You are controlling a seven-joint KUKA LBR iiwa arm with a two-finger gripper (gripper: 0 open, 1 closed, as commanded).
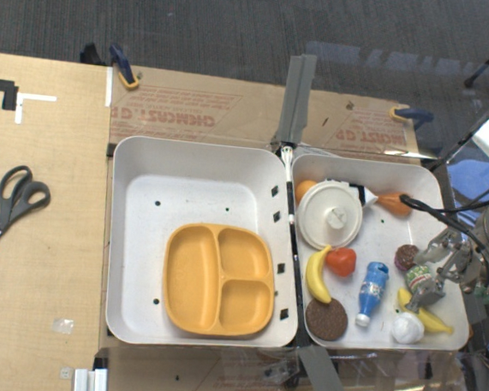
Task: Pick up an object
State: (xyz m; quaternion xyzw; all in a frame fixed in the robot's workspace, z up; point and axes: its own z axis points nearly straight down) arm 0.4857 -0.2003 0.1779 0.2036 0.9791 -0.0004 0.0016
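Brown disc (327,319) frontmost, end effector (430,281) over small ball (418,275), grip state unclear

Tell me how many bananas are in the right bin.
2: one banana lies beside the tomato near the left wall; another banana sits under the gripper, partly hidden.

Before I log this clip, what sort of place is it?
Probably a robotics lab bench: two white bins clamped over cardboard, toy food such as a banana, and the arm's tool.
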